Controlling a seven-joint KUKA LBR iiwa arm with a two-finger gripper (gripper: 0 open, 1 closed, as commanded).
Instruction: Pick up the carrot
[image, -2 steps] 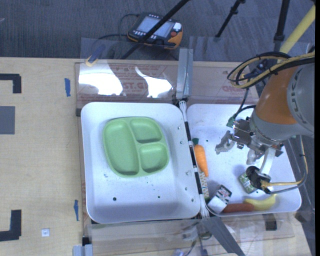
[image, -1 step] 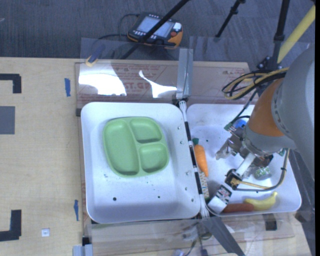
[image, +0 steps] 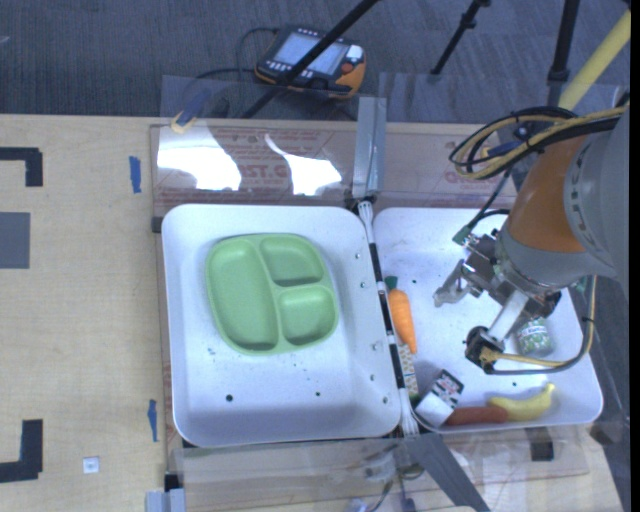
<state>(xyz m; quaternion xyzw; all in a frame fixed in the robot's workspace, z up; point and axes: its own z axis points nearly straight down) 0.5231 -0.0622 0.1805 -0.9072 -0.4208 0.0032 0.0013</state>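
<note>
- While the grey arm (image: 590, 210) fills the upper right, we cannot make out the pincer (image: 470, 300) clearly; whether it is open or closed, we cannot tell.
- We see the pincer over the bare middle of the right bin (image: 430, 235), with nothing visibly in it.
- We find the carrot (image: 402, 316) lying along that bin's left wall, left of the pincer and apart from it.
- We note a banana (image: 527, 402) near the bin's front edge, and a green divided plate (image: 270, 292) in the left bin (image: 200, 400).
- We cannot identify the small greenish object (image: 535, 338) beside the arm.
</note>
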